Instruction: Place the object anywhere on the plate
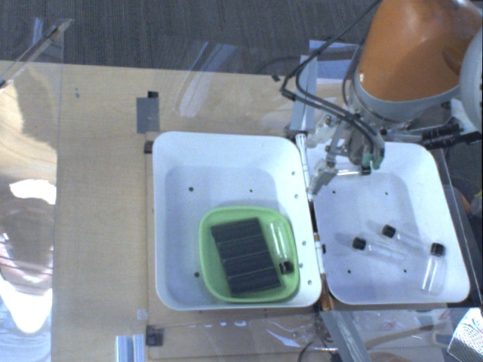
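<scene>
A green plate (213, 277) lies in the front part of the left bin (173, 202). A dark ridged rectangular block (244, 256) rests flat on it. Along the plate's right rim lies a clear vial (281, 246) with a black cap at its near end. Three more clear vials with black caps lie in the right bin (411, 179): one (375, 249) at the middle, one (400, 237) just right of it, one (433, 268) near the right wall. My gripper (341, 159) hangs over the right bin's far left corner, close to the wall between the bins, with nothing seen in it.
The arm's orange band (411, 36) and cables loom over the far right of the right bin. The wooden bench (83, 202) spreads to the left of the bins. A transparent sheet covers the bench's left side.
</scene>
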Controlling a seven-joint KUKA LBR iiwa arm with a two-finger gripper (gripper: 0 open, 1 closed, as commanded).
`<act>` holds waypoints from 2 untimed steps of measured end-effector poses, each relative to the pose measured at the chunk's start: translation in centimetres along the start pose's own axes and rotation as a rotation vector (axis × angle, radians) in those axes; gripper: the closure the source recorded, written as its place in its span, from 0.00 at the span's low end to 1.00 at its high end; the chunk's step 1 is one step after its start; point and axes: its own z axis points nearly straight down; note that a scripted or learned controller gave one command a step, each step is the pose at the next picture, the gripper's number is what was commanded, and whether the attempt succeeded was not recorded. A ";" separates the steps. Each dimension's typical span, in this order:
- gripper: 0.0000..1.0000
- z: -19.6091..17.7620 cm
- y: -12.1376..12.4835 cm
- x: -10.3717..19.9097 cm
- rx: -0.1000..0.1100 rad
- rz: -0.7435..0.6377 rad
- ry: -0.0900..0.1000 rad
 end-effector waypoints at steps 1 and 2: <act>0.00 0.3 5.1 -2.8 -0.002 -0.168 -0.001; 0.00 -2.7 11.7 -6.1 -0.004 -0.404 -0.003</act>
